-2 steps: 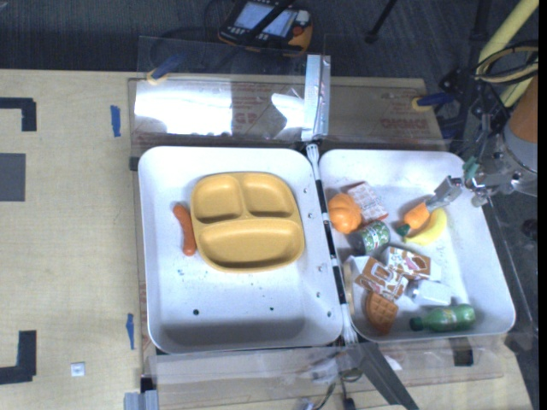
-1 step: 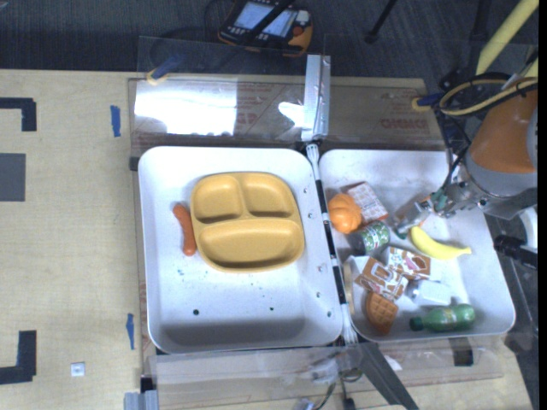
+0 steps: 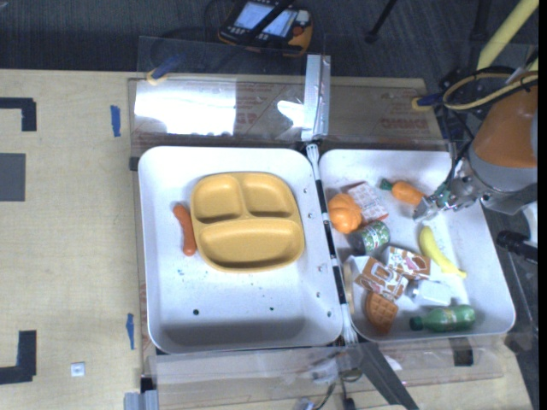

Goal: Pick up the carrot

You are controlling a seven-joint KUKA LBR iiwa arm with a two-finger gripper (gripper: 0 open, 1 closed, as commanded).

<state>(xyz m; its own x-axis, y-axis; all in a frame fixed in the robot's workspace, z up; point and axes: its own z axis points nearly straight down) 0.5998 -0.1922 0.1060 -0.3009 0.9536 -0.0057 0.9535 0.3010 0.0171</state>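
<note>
I work in a lab, a place for testing robots. My counter [image 3: 68, 229] is a plain wood board with black tape marks [image 3: 26, 114] and little blue tape bits [image 3: 115, 120] stuck on it. Two white bins [image 3: 162, 254] sit side by side, full of toy food [image 3: 402, 272]. A control pad with a screen [image 3: 265, 22] lies on the dark floor, near stand legs [image 3: 393, 7] and loose cables [image 3: 466, 88].

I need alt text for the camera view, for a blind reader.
The gripper hovers in the right bin just right of the carrot, among mixed toy food. The left bin holds a yellow divided tray and a sausage.
</note>
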